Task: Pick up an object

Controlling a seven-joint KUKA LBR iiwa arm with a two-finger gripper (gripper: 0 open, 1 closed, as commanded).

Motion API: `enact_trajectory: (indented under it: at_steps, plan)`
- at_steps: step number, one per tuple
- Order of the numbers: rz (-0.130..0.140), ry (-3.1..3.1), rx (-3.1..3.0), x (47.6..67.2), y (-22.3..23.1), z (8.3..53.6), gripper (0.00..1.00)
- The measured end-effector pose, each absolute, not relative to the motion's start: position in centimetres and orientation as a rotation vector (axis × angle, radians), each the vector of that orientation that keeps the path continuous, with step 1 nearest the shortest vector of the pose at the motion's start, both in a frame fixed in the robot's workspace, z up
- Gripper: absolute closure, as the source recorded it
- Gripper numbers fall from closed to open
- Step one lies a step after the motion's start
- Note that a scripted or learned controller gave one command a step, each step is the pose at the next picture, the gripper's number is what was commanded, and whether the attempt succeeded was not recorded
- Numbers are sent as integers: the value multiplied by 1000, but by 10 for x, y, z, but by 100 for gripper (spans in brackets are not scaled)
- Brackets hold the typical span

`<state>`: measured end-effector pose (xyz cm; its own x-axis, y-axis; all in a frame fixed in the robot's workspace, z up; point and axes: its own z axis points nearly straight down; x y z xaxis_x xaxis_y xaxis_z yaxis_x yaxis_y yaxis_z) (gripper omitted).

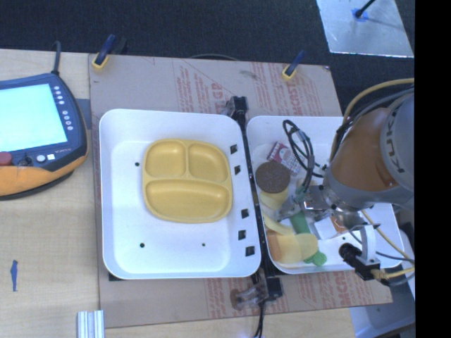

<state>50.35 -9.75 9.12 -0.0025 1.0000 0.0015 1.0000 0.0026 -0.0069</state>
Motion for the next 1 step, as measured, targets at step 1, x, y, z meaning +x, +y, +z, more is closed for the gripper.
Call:
enact_trajectory:
  at_steps: [1]
  plan:
    - [0, -2229, -2217, 556, -125, 93, 0]
